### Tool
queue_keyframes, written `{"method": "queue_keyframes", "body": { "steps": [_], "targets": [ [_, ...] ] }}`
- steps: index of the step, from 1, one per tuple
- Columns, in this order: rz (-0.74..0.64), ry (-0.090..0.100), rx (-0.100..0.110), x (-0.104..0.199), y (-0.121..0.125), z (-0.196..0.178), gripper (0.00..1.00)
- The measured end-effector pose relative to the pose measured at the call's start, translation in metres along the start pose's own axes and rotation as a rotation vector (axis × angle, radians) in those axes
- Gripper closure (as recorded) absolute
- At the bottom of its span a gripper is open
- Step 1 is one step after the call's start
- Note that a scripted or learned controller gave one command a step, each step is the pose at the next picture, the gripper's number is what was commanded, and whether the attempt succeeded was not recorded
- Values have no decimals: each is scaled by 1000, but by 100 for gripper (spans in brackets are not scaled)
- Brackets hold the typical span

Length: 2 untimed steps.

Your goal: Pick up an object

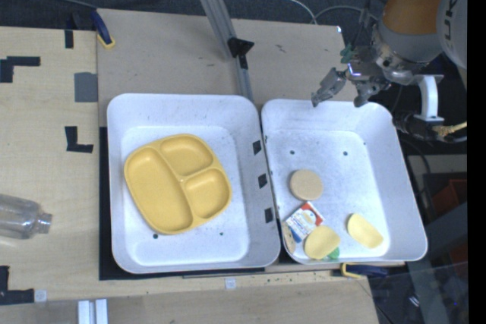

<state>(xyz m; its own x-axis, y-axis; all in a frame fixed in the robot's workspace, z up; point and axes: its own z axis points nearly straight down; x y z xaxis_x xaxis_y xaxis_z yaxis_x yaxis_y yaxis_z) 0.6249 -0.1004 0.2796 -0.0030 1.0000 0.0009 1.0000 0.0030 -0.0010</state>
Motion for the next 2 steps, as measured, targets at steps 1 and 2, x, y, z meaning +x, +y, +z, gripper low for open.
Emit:
{"method": "queue_keyframes", "body": {
  "steps": [1,2],
  "targets": [
    [4,-3,7,-54,54,131,0],
    [3,14,19,-108,54,175,0]
  ]
}}
